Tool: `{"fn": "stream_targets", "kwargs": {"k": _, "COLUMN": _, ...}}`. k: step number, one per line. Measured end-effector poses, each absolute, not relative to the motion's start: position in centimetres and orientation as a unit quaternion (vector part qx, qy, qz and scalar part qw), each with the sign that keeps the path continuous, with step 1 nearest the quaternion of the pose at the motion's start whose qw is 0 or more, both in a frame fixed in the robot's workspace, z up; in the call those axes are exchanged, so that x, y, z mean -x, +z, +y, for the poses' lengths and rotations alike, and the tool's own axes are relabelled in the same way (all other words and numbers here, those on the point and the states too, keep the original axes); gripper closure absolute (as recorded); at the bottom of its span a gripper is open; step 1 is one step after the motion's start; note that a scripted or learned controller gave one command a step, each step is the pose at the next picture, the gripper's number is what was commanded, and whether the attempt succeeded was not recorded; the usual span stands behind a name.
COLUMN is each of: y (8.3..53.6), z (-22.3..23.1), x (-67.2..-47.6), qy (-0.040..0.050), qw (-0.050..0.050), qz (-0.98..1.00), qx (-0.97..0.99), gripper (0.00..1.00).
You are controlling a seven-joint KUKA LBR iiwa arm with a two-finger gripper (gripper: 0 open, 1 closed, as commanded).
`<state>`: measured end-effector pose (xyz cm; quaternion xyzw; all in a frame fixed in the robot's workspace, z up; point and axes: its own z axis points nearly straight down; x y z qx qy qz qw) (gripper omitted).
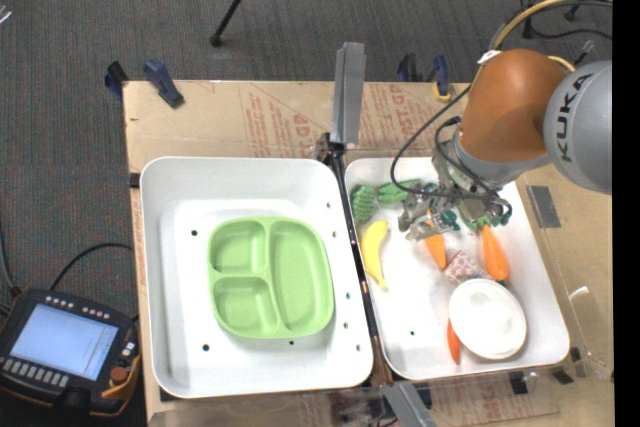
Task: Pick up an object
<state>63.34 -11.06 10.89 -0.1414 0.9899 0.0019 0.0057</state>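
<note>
My gripper (pixel 436 218) hangs low over the upper middle of the right bin (pixel 552 315), under the orange wrist band. Directly below it lies a small orange carrot piece (pixel 437 251), touching or nearly touching the tool. A yellow banana (pixel 373 251) lies to its left near the bin's left wall. A green leafy toy (pixel 374 199) sits at the upper left. A larger orange carrot (pixel 494 254) lies to the right. A pinkish speckled item (pixel 463 266) rests beside a white bowl (pixel 487 318). Another thin orange piece (pixel 453 344) lies at the bowl's left edge.
The left bin (pixel 165 215) holds a green divided plate (pixel 270 277). A grey upright post (pixel 349 95) stands at the back between the bins. A teach pendant (pixel 65 343) lies on the floor at lower left. Cables loop around the wrist.
</note>
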Motion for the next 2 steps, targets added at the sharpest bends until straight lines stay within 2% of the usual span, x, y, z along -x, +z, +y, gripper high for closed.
{"fn": "stream_targets", "kwargs": {"k": 1, "y": 10.8, "z": -11.1, "x": -63.3, "qy": 0.0021, "qw": 0.005, "qz": 0.990, "qx": 0.141, "gripper": 0.00}}
{"fn": "stream_targets", "kwargs": {"k": 2, "y": 8.7, "z": -11.9, "x": -62.6, "qy": 0.0012, "qw": 0.000, "qz": 0.993, "qx": 0.116, "gripper": 0.00}}
